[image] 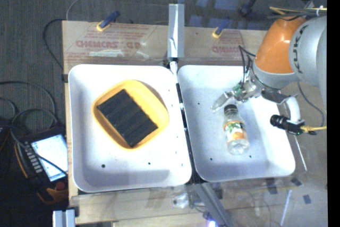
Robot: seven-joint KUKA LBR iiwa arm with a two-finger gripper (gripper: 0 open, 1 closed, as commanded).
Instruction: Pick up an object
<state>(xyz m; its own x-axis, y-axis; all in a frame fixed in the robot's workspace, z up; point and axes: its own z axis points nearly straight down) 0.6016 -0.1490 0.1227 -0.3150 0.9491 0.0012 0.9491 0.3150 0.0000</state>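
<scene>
The yellow dish, dark pad inside, lay centred in the left bin, untargeted. In the right bin, the bottle lay centrally; the gripper hovered at its cap, seemingly spread and holding nothing.

You have the yellow plastic dish mid left white bin; the clear plastic bottle lies mid right white bin.

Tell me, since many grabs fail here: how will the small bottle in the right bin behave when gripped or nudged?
The bottle lies on its side on the right bin's smooth floor, so it probably rolls if nudged. It looks like clear plastic, so likely light and slippery. The gripper hangs near its cap.
</scene>
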